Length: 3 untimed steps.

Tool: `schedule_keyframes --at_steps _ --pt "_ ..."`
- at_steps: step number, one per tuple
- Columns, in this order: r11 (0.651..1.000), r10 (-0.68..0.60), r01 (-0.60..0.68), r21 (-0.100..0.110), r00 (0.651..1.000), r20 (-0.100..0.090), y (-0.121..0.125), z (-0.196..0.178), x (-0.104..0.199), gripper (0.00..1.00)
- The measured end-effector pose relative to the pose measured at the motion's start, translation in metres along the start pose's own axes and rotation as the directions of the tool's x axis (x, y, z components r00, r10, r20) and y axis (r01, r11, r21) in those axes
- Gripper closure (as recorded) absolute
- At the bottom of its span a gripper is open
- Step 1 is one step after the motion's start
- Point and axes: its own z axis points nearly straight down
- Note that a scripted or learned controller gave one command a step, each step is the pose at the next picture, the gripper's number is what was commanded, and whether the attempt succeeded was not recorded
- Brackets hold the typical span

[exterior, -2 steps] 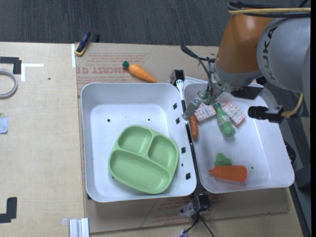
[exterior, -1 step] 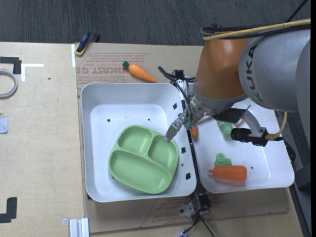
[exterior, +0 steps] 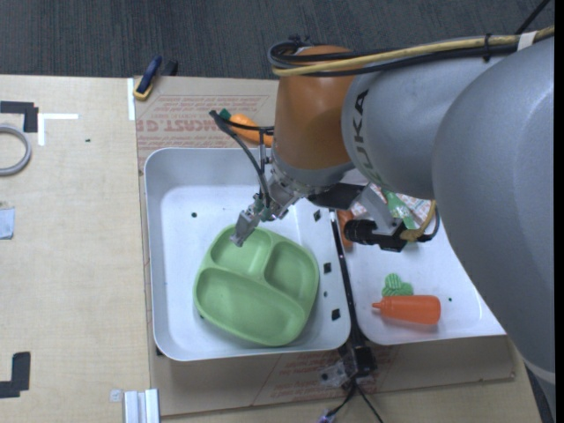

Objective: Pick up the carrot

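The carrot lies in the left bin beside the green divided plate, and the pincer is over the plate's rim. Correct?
Not quite. The camera view shows the carrot in the right bin, apart from the green divided plate, which sits in the left bin. The pincer is indeed over the plate's rim.

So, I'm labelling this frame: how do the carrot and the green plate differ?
The carrot is orange with a green top; the green plate is pale green all over. The carrot is small and tapered; the plate is much larger, with three compartments. The carrot lies in the right bin, far from the gripper; the plate lies in the left bin, beneath it.
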Motion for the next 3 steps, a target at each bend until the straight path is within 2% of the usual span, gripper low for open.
schedule_keyframes --at_steps 1,2,3 --pt "0.989 -0.145 0.145 0.001 0.989 -0.001 -0.002 -0.008 0.016 0.0" --pt "0.988 -0.155 0.155 0.001 0.988 -0.001 0.004 0.0 0.041 0.0" --pt "0.951 -0.309 0.309 -0.002 0.951 0.002 0.094 -0.048 0.0 0.0"
